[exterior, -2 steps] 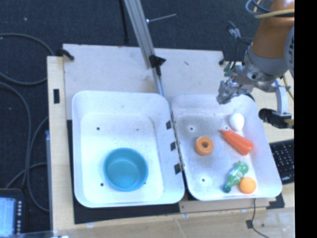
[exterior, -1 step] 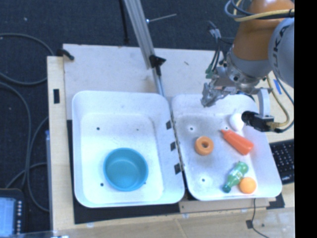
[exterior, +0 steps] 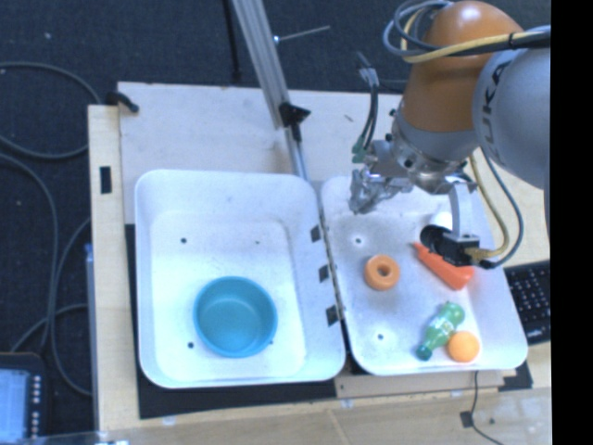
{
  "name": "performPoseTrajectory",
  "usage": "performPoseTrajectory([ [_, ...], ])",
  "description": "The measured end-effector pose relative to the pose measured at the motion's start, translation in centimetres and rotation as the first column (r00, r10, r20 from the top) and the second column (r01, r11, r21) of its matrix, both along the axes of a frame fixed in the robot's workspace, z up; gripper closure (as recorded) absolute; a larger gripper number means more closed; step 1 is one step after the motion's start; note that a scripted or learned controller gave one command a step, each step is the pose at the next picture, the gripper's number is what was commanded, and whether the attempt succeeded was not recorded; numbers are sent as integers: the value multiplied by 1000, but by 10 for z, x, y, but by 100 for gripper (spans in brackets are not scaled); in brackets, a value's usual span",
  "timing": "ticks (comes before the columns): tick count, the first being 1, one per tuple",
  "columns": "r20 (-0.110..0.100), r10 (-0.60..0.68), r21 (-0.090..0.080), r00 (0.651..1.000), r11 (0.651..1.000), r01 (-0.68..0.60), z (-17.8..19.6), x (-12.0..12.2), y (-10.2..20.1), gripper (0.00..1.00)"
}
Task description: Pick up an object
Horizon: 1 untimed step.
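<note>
This is a robotics lab, a test cell and no home or kitchen. A pale wooden desk stands on dark carpet strewn with loose black cables, and it carries two shallow white bins fixed side by side, while an aluminium mast rises from its back edge. A grey and orange industrial arm draped in hoses reaches in from the right, a black keyboard lies at the desk's corner, and toy props such as a blue bowl sit in the bins.
</note>
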<state>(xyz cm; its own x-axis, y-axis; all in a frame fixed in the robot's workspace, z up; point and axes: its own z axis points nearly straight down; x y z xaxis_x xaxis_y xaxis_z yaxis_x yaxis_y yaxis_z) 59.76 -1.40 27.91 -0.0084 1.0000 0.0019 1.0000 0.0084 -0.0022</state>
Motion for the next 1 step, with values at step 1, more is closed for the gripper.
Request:
performPoseTrajectory([
  [1,-2,-1,-2,1000,1000,1,-18,-13,49,100],
])
